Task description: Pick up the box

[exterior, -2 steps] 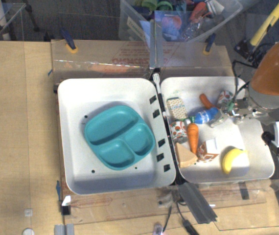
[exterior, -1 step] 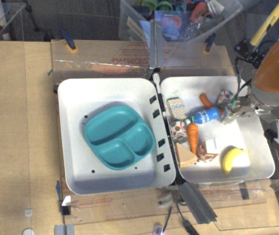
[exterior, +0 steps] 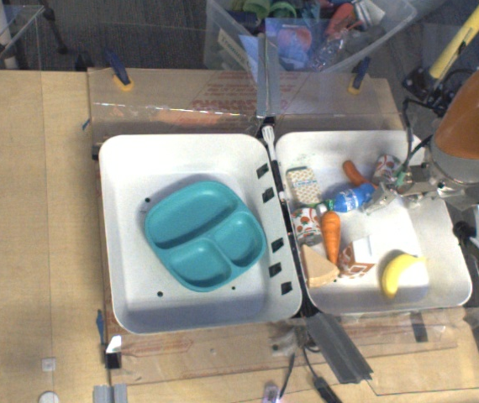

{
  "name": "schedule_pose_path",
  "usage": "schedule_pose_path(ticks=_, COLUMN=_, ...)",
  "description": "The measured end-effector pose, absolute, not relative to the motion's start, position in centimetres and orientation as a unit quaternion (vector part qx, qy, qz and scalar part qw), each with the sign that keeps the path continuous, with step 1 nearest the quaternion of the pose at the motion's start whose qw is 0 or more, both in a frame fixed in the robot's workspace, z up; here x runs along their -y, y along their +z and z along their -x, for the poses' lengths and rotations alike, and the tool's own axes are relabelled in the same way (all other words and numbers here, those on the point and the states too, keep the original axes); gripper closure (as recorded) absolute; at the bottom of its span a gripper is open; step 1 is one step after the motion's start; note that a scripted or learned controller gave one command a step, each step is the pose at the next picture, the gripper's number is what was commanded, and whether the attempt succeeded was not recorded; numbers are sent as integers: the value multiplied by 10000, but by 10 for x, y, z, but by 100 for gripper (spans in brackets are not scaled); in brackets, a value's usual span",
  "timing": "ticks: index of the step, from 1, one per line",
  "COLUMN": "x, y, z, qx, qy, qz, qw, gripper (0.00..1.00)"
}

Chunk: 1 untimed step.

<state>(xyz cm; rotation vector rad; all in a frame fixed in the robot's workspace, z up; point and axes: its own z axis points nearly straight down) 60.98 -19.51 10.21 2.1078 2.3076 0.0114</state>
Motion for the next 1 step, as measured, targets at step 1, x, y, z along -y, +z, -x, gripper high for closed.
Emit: schedule_pose_path(ticks=1, x=194, y=91, z=-670, qx=-6903, qy=48, qz=-7235, qw=-1, gripper=0)
